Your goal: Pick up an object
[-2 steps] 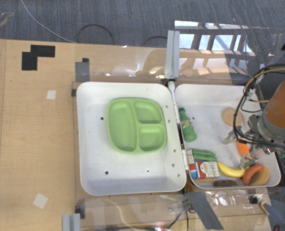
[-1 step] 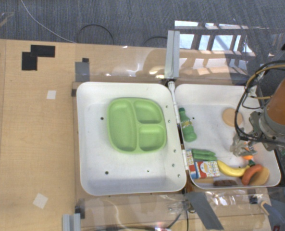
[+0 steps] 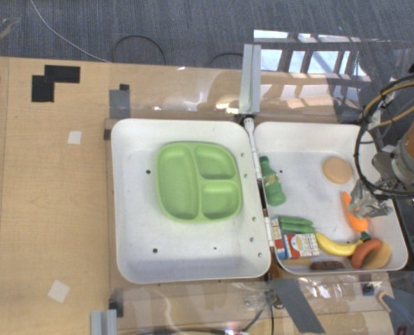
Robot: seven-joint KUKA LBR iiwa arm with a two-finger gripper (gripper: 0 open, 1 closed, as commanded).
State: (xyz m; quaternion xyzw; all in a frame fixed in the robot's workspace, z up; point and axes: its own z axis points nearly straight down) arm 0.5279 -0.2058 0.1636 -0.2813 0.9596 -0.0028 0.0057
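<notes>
Right bin [image 3: 297, 142]: gripper [image 3: 369, 206] low at its right side, directly over the carrot [image 3: 353, 215] (finger opening and any hold cannot be told). Banana [image 3: 336, 246], carton [image 3: 295, 243], green bottle [image 3: 271, 181] nearby. Left bin [image 3: 133, 257]: green tray [image 3: 197, 181].

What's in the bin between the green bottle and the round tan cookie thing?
Nothing. In the camera view, only bare white bin floor lies between the green bottle and the tan round piece.

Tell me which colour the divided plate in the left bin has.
Light green; the divided plate shows clearly in the camera view.
</notes>
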